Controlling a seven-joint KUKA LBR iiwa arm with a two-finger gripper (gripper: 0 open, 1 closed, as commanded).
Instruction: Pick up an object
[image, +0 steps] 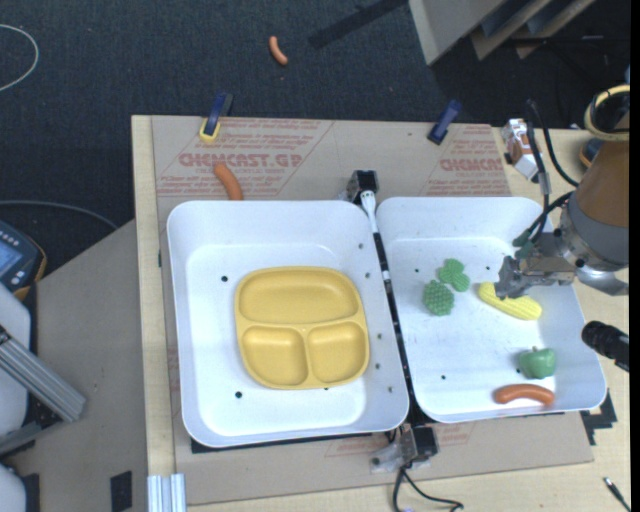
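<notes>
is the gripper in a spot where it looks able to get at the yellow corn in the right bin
Probably yes. The gripper sits right over the near end of the yellow corn, with nothing lying between them. The broccoli pieces lie apart to the corn's left, so the approach looks free.

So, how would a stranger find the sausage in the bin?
Look in the right bin, at its near edge. The sausage lies there, just below the green pepper. It is the bin's one orange-red thing, long and thin; its neighbours are green or yellow.
</notes>
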